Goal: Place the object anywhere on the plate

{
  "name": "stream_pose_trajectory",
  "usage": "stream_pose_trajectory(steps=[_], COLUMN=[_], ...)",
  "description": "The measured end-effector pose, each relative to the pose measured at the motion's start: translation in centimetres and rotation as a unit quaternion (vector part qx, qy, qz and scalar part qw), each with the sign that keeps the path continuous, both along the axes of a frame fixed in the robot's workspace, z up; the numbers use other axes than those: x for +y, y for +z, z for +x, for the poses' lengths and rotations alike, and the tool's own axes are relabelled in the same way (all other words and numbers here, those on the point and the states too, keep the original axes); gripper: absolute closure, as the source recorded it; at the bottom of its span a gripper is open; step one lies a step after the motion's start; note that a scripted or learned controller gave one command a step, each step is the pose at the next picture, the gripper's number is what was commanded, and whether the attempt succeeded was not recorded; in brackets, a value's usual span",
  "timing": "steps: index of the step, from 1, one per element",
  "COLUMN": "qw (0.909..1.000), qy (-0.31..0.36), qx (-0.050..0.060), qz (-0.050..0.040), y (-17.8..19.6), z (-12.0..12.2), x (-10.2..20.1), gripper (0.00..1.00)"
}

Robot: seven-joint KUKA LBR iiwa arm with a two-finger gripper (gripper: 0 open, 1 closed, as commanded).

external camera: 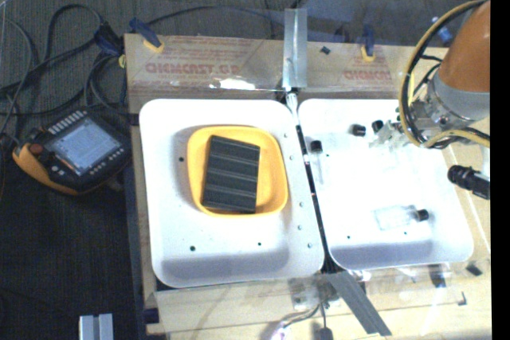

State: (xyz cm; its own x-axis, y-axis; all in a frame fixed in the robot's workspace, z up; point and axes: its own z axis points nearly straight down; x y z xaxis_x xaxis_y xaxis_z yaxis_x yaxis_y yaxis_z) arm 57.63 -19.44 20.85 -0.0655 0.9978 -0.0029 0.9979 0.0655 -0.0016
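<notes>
Two bins: white, side by side on the bench.
Left bin: holds a yellow plate.
Dark ridged block: lies flat on the plate, near its middle.
Right bin: a few small dark bits on its floor.
Arm: at the right bin's far right corner.
Claw: cannot tell how it stands.

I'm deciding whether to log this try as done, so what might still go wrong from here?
Little looks at risk. The dark ridged block lies on the yellow plate in the left bin, though its lower edge sits near the plate's rim, so a bump might slide it off. The arm is over the right bin, close to the looped cables at its wrist, which might snag when it moves.
</notes>
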Motion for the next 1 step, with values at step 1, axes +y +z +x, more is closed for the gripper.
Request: stream_pose_trajectory(steps=[1], qw=[1.0], qy=[0.0], qx=[0.0], qz=[-0.0001], y=[0.01], z=[0.01], x=[0.0], gripper=[0.0])
